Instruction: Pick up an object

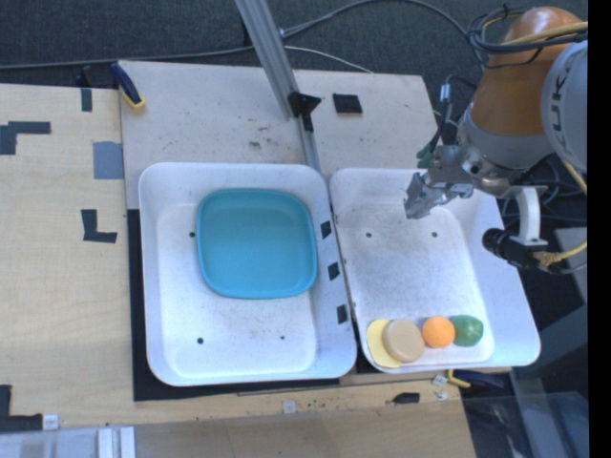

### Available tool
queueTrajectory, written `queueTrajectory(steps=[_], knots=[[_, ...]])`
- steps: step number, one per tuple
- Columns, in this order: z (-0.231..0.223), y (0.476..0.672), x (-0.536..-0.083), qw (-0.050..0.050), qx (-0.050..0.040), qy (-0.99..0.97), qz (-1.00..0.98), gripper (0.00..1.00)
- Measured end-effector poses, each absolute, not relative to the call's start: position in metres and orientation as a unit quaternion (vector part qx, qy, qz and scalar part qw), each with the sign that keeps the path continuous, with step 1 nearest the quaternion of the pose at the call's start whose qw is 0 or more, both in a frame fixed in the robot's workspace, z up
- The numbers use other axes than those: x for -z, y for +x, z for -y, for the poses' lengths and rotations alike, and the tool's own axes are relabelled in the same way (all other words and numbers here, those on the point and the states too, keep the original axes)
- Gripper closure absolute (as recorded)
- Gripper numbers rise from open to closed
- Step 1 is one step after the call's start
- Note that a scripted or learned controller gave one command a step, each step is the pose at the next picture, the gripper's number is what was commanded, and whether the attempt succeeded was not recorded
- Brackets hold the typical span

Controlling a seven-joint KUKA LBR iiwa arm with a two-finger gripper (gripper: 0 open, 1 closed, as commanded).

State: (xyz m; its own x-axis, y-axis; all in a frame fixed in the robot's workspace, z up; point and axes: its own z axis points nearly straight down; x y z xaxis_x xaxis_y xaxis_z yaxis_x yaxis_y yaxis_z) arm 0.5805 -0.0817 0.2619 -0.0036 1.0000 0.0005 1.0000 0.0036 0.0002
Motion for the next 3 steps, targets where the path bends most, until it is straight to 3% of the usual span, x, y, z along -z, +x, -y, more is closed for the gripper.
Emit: queueTrajectory(steps=[2,3], knots=[[-0.019,0.54,-0.26,0.001,0.0,-0.706,0.709,1.0],[-0.061,0.522,-0.235,0.001,-0.001,-0.706,0.708,1.0]])
